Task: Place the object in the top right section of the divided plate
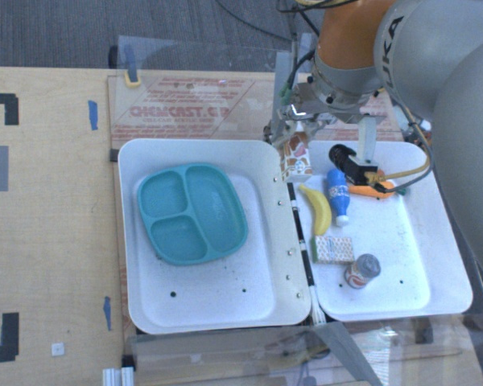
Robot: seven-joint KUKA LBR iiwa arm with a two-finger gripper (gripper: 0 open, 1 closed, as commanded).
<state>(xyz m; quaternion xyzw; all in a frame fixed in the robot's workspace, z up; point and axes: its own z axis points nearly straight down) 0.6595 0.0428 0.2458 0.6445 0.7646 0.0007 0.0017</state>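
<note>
A teal divided plate [191, 213] lies in the left bin [145, 296], with three bare sections. My gripper [295, 132] hangs over the far end of the rim between the two bins. It is shut on a brown-and-white packet [296, 158], which dangles from its fingers just above that rim. The packet is to the right of the plate and apart from it.
In the right bin [435, 288] lie a yellow banana [319, 207], a blue bottle [338, 193], a small orange thing [369, 190], a pale flat packet [333, 249] and a can [361, 270] on its side. A cardboard sheet [185, 107] lies behind the bins.
</note>
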